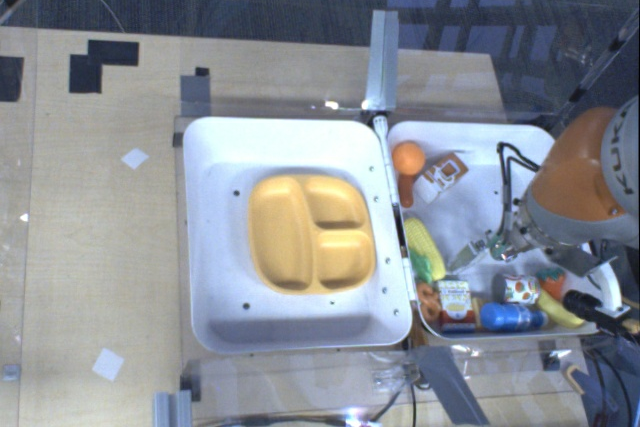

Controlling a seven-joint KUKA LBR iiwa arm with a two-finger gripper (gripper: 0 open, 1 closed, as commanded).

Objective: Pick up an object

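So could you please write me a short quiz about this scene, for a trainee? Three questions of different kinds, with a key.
1. True or false: the yellow divided tray lies in the right bin.
2. Which item lies nearest the far left corner of the right bin?
A. the blue bottle
B. the orange ball
C. the corn cob
3. Fill in: the claw is over the ____ bin.

Key: 1 false, it lies in the left bin; 2 B; 3 right.
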